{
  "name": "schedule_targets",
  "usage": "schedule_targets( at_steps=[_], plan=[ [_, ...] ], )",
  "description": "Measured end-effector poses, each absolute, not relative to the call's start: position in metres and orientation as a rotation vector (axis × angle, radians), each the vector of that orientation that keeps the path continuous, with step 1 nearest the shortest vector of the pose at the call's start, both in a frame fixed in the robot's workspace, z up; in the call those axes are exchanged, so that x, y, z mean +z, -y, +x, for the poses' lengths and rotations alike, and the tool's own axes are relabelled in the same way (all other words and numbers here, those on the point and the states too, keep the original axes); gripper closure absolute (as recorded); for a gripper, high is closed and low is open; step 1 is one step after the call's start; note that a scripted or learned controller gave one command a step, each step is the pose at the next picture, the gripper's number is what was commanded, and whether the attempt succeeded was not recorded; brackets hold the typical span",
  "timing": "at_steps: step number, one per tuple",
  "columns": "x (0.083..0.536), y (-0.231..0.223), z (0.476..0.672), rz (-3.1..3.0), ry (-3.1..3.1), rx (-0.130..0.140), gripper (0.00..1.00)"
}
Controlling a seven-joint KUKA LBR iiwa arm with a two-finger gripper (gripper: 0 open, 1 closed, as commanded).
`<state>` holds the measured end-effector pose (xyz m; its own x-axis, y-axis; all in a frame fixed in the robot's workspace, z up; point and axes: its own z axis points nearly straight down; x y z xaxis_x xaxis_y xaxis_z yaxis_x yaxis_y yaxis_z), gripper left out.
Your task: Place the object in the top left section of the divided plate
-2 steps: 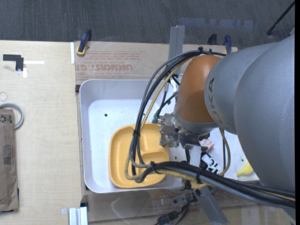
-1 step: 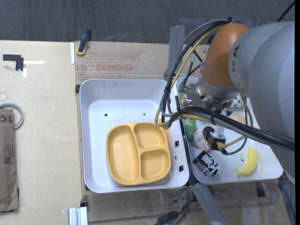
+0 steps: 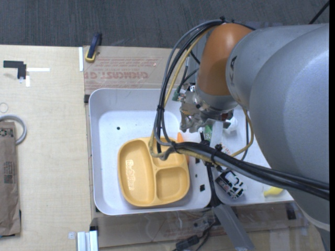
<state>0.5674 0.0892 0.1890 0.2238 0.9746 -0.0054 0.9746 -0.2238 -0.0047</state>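
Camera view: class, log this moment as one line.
arm: over left bin | claw: above divided plate | small orange object: near claw, grasp unclear

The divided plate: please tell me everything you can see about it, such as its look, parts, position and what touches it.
The divided plate is yellow-orange and looks like smooth plastic, with rounded corners. Ridges split it into one long section on the left and two smaller ones on the right. It lies flat, right side up, on the floor of the left white bin, toward the near right corner. The arm's black cables pass over its upper right edge, hiding that part. The sections in view hold nothing.
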Motion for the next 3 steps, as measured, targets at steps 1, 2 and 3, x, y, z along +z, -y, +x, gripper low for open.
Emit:
schedule_targets(
  at_steps=[1, 2, 3],
  plan=[
    [0.093, -0.133, 0.504, -2.314, 2.129, -0.004, 1.00],
    [0.277, -0.077, 0.548, -2.239, 2.204, 0.010, 1.00],
    [0.266, -0.128, 0.506, -2.026, 2.399, 0.012, 1.00]
  ],
)
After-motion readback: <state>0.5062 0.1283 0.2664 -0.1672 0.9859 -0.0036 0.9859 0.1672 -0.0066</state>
